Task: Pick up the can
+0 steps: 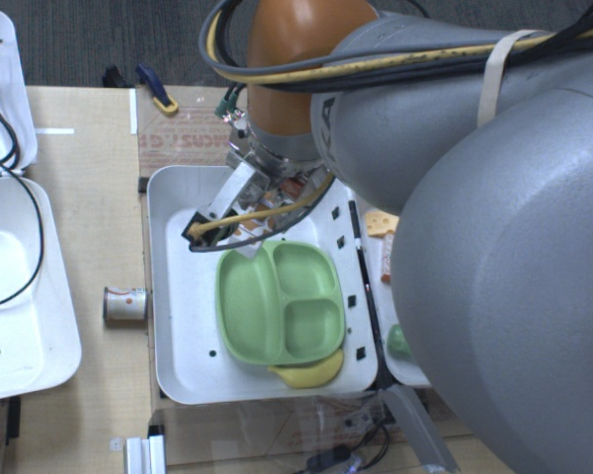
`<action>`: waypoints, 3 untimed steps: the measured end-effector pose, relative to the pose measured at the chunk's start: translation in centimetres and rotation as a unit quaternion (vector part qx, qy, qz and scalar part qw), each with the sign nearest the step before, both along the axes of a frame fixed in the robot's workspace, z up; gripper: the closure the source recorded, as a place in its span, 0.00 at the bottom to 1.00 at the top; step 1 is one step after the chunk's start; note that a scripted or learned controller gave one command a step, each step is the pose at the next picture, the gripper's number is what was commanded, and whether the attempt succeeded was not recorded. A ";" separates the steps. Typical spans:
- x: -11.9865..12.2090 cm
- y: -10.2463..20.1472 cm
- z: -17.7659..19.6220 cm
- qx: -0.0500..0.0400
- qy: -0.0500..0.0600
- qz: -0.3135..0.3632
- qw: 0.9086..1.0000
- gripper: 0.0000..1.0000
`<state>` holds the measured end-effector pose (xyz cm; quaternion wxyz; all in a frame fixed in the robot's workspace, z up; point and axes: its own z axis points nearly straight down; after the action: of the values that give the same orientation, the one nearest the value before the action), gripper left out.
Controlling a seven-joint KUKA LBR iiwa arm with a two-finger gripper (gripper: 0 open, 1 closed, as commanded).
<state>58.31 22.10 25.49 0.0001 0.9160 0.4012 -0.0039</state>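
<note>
The can (127, 305) lies on its side on the wooden table (84, 176), outside both bins, just beside the outer left wall of the left bin (178, 275) and between that bin and a white tray (25, 294) at the left edge of the view. Its metal end faces left, and a reddish mark shows on its side. The hand (269, 191) hangs under the arm's orange band, over the far part of the left bin, well apart from the can; it is too hidden by the wrist to tell whether it is released or clenched, and nothing can be seen in its grasp. Inside the left bin a green divided plate (282, 304) lies flat, with a yellow thing (311, 371) sticking out from under its near edge. The grey arm covers most of the right bin (374, 265). A blue clamp (156, 89) lies at the table's far edge.
</note>
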 end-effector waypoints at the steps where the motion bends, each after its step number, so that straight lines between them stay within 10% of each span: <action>1: 7.2 -4.2 -0.5 0.000 -0.002 -0.042 0.999 1.00; 2: 5.9 -1.4 2.8 0.000 -0.003 -0.277 0.961 1.00; 3: 6.7 0.6 2.5 0.000 -0.004 -0.309 0.951 1.00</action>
<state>64.98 22.69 28.00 0.0008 0.9951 0.0984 -0.0007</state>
